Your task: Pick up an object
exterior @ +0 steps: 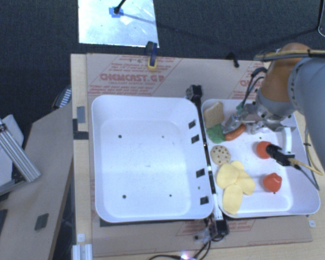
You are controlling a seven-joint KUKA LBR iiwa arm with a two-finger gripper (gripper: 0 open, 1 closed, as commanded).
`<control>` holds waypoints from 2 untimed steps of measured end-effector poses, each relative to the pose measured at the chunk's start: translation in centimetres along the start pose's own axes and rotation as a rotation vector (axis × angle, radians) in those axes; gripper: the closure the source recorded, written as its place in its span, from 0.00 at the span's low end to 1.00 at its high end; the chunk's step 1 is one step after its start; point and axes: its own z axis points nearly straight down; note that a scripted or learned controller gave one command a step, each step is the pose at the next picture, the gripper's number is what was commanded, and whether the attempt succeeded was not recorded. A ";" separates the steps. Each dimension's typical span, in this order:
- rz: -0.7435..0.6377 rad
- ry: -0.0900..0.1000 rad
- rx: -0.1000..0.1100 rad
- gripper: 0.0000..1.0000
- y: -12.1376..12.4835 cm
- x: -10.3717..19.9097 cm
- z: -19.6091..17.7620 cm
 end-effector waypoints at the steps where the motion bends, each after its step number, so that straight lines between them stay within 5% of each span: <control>1: -0.009 -0.009 0.015 0.00 2.5 3.0 -0.1; 2: 0.001 0.000 0.002 0.00 -2.4 -0.2 0.0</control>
